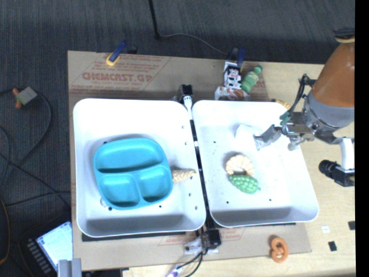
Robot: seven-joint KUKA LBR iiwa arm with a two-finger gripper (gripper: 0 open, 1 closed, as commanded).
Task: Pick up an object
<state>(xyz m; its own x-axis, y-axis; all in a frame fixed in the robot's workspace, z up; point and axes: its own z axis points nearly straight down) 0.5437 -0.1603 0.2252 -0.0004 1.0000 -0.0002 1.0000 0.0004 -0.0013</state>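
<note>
Two white bins sit side by side on the bench (pixel 144 77), which has a cardboard sheet with red lettering on top. The left bin (pixel 86 154) has a blue divided tray (pixel 132 173) in it, three compartments, taking up most of the floor. Just off the tray's right edge there's a small tan cone-shaped thing (pixel 183 175) lying on its side, up near the wall between the bins.

The right bin (pixel 288 201) is where the pickable stuff is: a pale croissant-looking toy (pixel 239 164) and a green bumpy piece (pixel 244 184), like a bunch of grapes, just below it and touching or nearly so. Both are roughly in the middle of that bin.

The arm (pixel 340 85) comes in from the right, orange band up top, grey below. The tool (pixel 271 136) hangs over the upper right part of the right bin, up and to the right of the two toys and clearly apart from them. Honestly can't tell whether its fingers are spread or closed from this angle, it's just a jumble of metal, and I don't see anything between them.

Other bits: a green bottle-shaped toy (pixel 251 79) and a small printed package (pixel 232 77) behind the bins, an orange ring (pixel 279 248) on the bench at the front right, and a blue and yellow clamp (pixel 117 53) on the bench's back edge.
</note>
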